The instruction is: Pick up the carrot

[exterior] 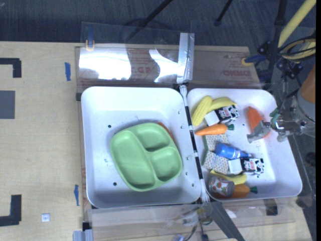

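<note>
Carrots [211, 130]: two; bananas [210, 106]: two; green plate [145, 155]: one.

A pale green three-compartment plastic plate [146, 156] lies in a white bin [100, 109]; the orange tapered carrot [212, 130] has a green stem end.

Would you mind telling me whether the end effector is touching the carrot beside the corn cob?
Apart. The camera view shows white bin floor between the end effector and the carrot.
</note>
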Controlling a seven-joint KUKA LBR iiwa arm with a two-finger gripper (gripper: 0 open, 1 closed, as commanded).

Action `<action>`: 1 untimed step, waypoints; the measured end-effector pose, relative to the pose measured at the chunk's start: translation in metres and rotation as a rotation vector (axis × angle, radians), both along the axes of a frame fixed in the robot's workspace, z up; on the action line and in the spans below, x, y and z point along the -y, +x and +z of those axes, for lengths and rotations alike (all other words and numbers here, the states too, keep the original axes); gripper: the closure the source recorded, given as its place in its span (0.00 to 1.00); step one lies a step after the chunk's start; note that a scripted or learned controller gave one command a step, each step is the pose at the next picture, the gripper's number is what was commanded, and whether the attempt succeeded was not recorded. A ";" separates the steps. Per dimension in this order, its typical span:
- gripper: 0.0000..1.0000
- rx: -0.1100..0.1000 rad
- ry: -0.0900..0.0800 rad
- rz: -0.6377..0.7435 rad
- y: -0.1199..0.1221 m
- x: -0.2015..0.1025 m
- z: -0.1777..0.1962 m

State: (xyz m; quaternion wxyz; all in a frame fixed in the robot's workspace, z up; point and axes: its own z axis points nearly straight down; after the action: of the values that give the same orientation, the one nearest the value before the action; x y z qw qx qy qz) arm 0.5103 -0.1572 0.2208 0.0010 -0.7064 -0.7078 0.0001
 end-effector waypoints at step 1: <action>0.00 0.005 -0.002 0.098 0.084 -0.034 -0.056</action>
State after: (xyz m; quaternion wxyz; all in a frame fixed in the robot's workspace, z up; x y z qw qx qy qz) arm 0.5941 -0.1232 0.1651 -0.0014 -0.6709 -0.7415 -0.0006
